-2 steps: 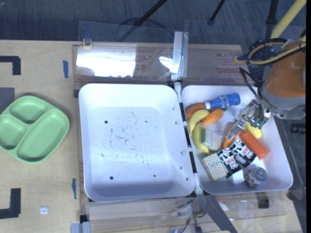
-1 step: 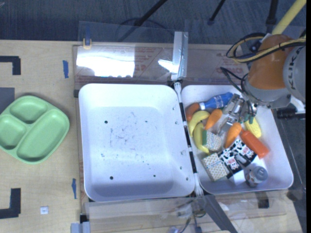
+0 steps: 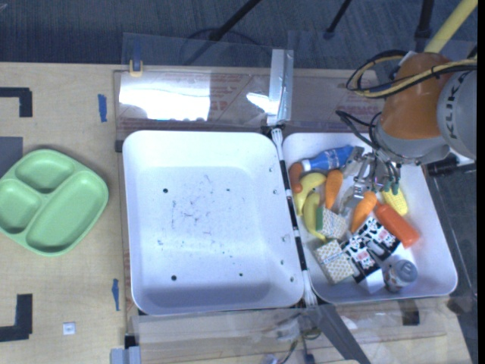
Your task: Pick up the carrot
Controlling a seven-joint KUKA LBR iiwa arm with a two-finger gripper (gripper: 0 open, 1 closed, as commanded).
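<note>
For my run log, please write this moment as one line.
arm: over right bin | gripper: low among items, beside carrot | carrot: lying in bin, not lifted | left bin: untouched

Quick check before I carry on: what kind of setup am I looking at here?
Likely a robotics lab pick-and-place bench: two white bins, the right one full of toy food including a carrot, camera-stand legs behind, and a green divided plate.

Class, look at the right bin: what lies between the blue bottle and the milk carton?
In the camera view, two carrots and the claw lie between the blue bottle and the milk carton.
</note>
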